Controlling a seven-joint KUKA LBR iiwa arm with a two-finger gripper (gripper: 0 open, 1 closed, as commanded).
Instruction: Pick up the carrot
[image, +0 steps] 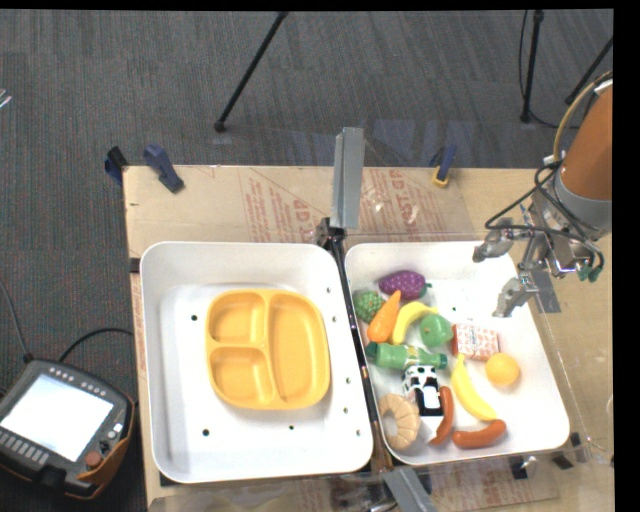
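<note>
The right bin (556, 400) holds a heap of toy food; the left bin (170, 280) holds a yellow divided plate (268, 348). The gripper (520, 290) hangs over the far-right part of the right bin, its two fingers spread apart, nothing btw them. The carrot (384, 317) lies to its left, a bit nearer, at the bin's left side, touching the banana (410, 318). Long axis runs diagonal, far-right to near-left. On the cardboard (290, 205) under the bins, red print, not readable.
</note>
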